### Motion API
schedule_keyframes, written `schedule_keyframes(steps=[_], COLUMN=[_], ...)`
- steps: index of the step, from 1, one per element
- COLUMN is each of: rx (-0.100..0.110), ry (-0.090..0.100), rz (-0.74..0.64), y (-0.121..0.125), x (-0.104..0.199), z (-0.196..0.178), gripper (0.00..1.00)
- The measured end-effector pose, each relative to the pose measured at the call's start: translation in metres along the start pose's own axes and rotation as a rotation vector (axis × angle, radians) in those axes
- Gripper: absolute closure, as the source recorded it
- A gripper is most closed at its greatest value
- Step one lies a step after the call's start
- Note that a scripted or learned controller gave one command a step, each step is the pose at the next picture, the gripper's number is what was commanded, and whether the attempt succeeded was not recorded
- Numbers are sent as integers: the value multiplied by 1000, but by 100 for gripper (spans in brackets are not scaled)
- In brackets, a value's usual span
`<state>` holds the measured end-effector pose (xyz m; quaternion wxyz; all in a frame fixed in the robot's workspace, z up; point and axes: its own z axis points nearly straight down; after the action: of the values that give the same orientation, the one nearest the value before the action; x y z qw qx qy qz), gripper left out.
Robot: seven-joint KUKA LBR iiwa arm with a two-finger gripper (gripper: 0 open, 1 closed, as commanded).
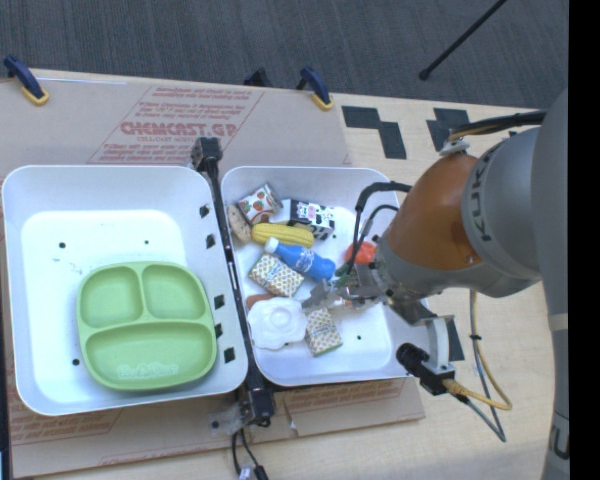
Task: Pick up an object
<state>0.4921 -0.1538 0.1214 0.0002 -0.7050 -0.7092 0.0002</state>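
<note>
1. The pincer is down inside the right-hand shallow white bin, right in the clutter. Can't tell how it's set, the grey arm with its orange band covers most of it and the tip is a blur of metal.
2. It sits just beside a checkered tan packet and a blue plastic bottle, maybe touching them, hard to say. Nothing visibly gripped.
3. Same bin also has a yellow corn cob toy, a second checkered packet, a white round lid-like thing, a black-and-white cow-print carton and a small snack box at the far end.
4. The left-hand white bin holds a green three-section plastic plate, well apart from the pincer.
5. Both bins sit on brown cardboard clamped with blue clips to a pale tabletop; dark grey carpet behind.
</note>
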Motion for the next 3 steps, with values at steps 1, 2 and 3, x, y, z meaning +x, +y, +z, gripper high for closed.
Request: schedule_keyframes(steps=[1, 2, 3], rx=[0, -1, 2], ry=[-3, -1, -1], rz=[-5, 1, -1], y=[1, 73, 131], x=[-1, -5, -22], z=[-10, -95, -23], gripper=[100, 100, 100])
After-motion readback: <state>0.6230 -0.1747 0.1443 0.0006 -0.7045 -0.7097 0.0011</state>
